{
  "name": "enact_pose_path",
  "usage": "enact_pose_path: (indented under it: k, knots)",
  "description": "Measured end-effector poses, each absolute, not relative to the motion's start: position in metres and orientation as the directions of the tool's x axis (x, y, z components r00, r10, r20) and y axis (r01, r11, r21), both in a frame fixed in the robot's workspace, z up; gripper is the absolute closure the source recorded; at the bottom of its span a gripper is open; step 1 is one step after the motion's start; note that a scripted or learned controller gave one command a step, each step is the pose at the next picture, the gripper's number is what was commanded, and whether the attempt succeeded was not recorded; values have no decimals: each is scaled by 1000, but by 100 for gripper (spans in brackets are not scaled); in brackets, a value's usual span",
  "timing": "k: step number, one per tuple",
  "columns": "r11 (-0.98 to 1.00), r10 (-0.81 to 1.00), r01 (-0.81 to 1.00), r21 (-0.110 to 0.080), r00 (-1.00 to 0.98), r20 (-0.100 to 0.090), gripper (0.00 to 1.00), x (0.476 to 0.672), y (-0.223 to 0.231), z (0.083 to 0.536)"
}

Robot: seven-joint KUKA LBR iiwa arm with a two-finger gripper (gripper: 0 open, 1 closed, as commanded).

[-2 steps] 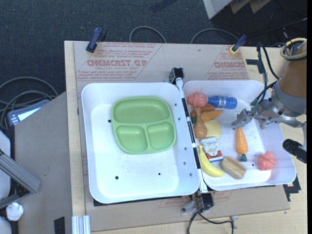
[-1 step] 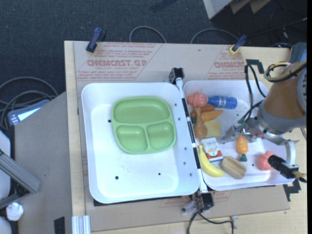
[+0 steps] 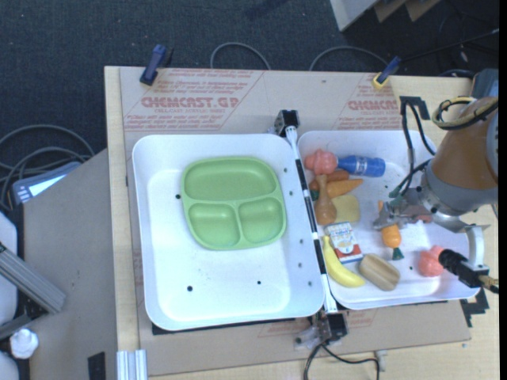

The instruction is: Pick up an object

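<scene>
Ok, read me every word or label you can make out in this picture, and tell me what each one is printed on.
"CHEMCAST GP", red, on the brown sheet behind the left bin.
"CHEMCA..." again, top right of that sheet, partly cut off by the arm.
Fine red lines under both prints: too small to read.
Small carton in the right bin: red and white label, too blurred to read.
Blue bottle: no readable text.

A divided tray [image 3: 234,202] lies in the left bin [image 3: 158,236]; toys crowd the right bin [image 3: 412,295].
</scene>
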State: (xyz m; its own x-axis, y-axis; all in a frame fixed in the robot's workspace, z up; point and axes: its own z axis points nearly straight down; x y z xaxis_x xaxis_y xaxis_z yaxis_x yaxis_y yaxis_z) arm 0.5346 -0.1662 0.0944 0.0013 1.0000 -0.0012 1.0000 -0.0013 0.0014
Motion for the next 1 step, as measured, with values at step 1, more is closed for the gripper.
enact_pose_path:
  k: [1]
  knots:
    - [1, 1000, 1000, 0, -1, 0, 100, 553, -89, 185]
